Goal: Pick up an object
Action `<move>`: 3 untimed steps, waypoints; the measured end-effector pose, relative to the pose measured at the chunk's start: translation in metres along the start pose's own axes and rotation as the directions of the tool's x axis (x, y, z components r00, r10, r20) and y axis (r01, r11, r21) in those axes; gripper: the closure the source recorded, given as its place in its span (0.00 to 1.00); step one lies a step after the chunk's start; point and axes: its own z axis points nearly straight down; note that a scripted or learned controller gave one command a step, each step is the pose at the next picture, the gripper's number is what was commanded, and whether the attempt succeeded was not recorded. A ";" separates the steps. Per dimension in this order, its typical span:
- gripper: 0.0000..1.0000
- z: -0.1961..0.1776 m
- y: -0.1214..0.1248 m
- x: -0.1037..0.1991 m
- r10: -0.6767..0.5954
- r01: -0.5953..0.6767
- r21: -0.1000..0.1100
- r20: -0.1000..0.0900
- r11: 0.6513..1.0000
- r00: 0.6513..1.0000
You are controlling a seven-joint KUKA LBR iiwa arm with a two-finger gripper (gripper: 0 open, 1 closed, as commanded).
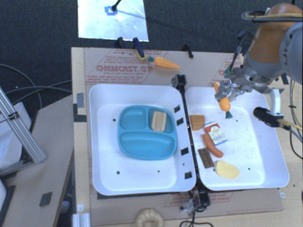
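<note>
Yellow piece (227, 170) lies low in right bin (265, 145); arm's jaws (224, 97) grip carrot (225, 104) above.

You have the divided plate (142, 141) in the left bin (102, 126), a bread slice (159, 121) in it. In the right bin (265, 150), the sausage (212, 145) lies behind the chip (227, 170).

A small orange toy carrot (224, 103) with a green tip is hanging nearly upright between the fingers of the end effector (223, 94), its green end pointing down. It is sitting raised above the far left part of the right bin (265, 141), close to that bin's far rim. Its upper end is being partly hidden by the metal fingers clamping it.
</note>
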 end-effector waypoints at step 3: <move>1.00 -0.014 -0.021 0.075 0.001 -0.001 -0.003 0.000 1.000 1.000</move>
